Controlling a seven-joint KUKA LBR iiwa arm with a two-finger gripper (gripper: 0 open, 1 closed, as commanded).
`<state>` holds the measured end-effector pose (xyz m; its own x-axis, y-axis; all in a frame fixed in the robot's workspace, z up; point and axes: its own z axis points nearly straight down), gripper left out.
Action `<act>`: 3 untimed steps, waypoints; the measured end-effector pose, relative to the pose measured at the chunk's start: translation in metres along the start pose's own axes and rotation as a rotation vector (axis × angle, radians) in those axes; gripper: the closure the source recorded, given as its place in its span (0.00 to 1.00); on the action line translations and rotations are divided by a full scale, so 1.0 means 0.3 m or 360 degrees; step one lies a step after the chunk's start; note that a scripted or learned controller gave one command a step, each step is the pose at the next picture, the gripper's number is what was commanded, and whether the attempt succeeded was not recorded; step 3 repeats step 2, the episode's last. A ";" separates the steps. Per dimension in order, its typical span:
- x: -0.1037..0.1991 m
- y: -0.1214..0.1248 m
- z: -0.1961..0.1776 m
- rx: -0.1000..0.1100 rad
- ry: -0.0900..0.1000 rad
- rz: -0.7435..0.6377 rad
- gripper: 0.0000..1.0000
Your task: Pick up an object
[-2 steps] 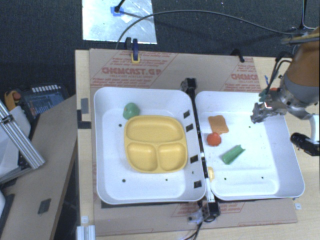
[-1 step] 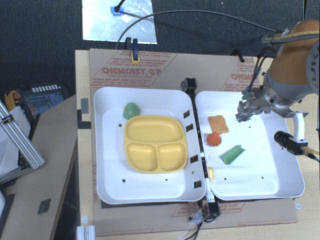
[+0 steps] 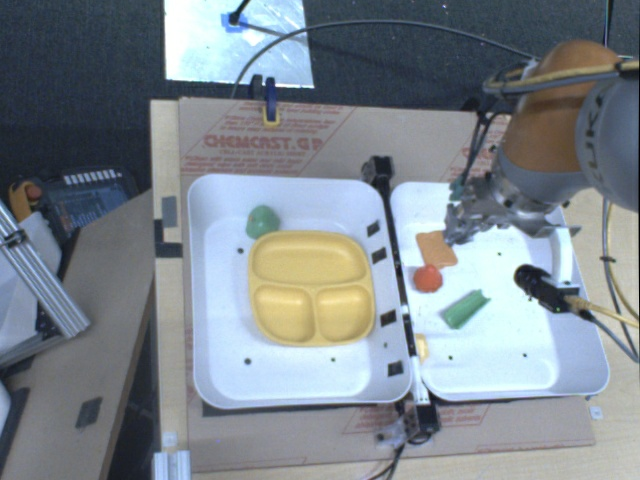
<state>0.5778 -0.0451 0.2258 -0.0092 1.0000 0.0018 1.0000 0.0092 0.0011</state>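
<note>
Orange flat square piece (image 3: 437,249) lay in the right white bin (image 3: 520,368), with the pincer (image 3: 458,230) just above its top edge. I could not tell how the pincer stood. A small red ball (image 3: 428,279) sat just below, a green block (image 3: 464,308) nearby. The yellow plastic tray (image 3: 308,286) and a green lump (image 3: 262,220) sat in the left white bin (image 3: 215,348).

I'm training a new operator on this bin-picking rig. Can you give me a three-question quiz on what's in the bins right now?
1. True or false: the yellow divided tray lies in the right bin.
2. Which piece lies nearest the gripper: A) green block B) orange flat piece C) green round piece?
3. What colour is the ball in the right bin?

Key: 1 false; 2 B; 3 red.
</note>
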 end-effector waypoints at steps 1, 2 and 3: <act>0.200 -0.049 0.008 0.0002 0.0001 -0.0002 1.00; 0.356 -0.044 -0.009 0.0000 0.0000 -0.0001 1.00; 0.356 -0.044 -0.009 0.0000 0.0000 -0.0001 1.00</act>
